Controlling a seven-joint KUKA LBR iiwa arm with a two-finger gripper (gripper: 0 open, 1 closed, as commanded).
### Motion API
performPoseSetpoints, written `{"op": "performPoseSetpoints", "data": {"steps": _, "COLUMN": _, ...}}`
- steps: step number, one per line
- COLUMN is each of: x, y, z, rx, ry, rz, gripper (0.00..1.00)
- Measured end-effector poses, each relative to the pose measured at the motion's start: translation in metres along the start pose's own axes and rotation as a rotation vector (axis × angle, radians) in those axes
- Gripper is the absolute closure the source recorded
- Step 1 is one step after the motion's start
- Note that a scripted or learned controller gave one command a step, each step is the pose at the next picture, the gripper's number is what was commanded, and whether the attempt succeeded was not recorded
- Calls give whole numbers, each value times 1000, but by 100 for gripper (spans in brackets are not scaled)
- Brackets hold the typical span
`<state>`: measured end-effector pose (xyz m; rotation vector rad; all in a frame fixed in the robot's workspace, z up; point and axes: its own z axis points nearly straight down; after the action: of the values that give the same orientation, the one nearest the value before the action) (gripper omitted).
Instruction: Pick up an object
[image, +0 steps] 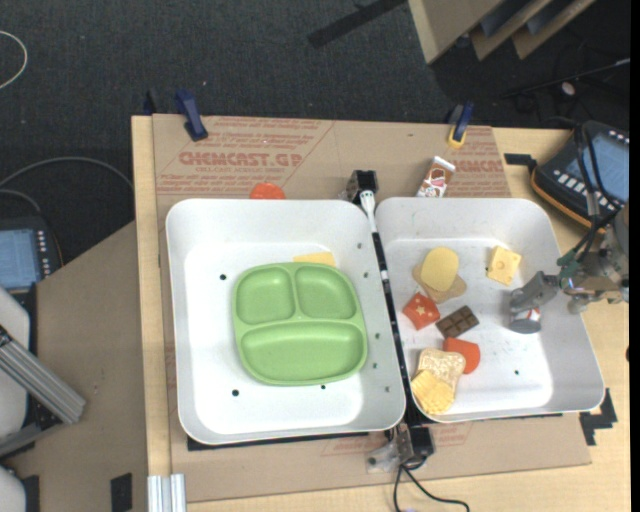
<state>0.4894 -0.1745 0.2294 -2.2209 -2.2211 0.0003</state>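
- Across the desk, two white bins: the left bin holds one green divided plate and one yellow piece.
- Right bin, beside the plate: seven food pieces clustered near the divider, including a brown block.
- Gripper, far side: I cannot tell its state.
- Risk: crowded pieces may shift or slip.

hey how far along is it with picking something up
Nothing looks picked up so far. The claw sits low at the right side of the right bin, apart from the food pieces: the cheese wedge, chocolate bar and cracker lie loose. Grasping and lifting one remains.
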Motion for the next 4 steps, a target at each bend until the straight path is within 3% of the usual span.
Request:
{"op": "performPoseSetpoints", "data": {"steps": 1, "x": 69, "y": -12, "z": 128, "rx": 12, "ry": 7, "rz": -5, "gripper": 0}}
{"op": "performPoseSetpoints", "data": {"steps": 2, "x": 63, "y": -9, "z": 111, "rx": -4, "ry": -2, "rz": 1, "gripper": 100}}
{"op": "performPoseSetpoints", "data": {"steps": 3, "x": 63, "y": -9, "z": 111, "rx": -4, "ry": -2, "rz": 2, "gripper": 0}}
{"op": "performPoseSetpoints", "data": {"steps": 4, "x": 84, "y": 4, "z": 147, "rx": 3, "ry": 1, "rz": -2, "gripper": 0}}
